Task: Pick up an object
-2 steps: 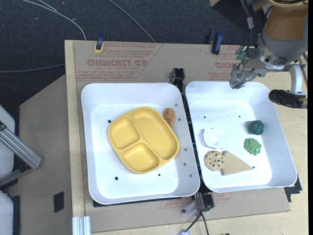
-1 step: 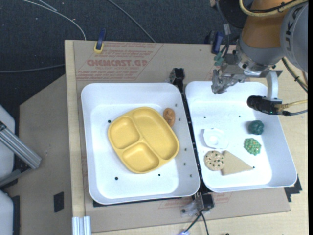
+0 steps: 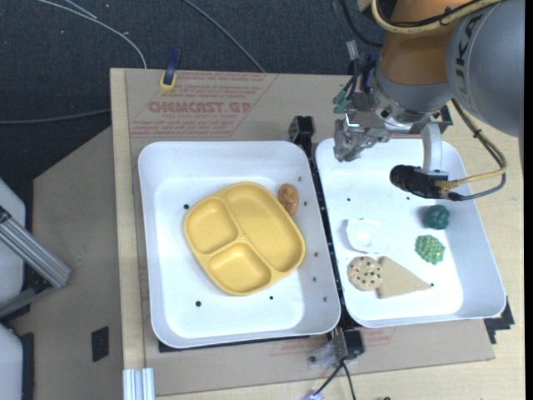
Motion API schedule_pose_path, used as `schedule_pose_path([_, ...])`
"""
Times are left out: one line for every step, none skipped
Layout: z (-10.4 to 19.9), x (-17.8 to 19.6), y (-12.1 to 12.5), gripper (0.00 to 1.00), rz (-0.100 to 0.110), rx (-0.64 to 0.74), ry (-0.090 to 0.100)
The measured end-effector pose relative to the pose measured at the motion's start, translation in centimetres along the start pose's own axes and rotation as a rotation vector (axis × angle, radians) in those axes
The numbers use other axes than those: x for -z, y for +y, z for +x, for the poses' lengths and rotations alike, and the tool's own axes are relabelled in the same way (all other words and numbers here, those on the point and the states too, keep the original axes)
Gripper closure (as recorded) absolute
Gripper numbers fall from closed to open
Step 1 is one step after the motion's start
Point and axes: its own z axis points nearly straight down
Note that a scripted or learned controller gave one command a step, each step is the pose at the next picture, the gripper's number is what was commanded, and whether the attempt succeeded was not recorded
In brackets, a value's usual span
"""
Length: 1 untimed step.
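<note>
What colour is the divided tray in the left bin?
Yellow; the divided tray shows plainly in the camera view.

A tan board (image 3: 208, 98) with red lettering lies on dark carpet (image 3: 58, 57) crossed by thin cables (image 3: 92, 15).

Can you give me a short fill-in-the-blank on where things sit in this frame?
1. The yellow divided tray lies in the ____ bin.
2. The cookie touches a tan ____-shaped piece.
3. The small brown item sits beside the tray's upper ____ edge.
4. The gripper is above the far end of the ____ bin.

Missing words: left; triangle; right; right
</note>
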Motion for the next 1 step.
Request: schedule_pose_path([5.01, -2.07, -0.5, 1.0, 0.002, -0.001, 0.0])
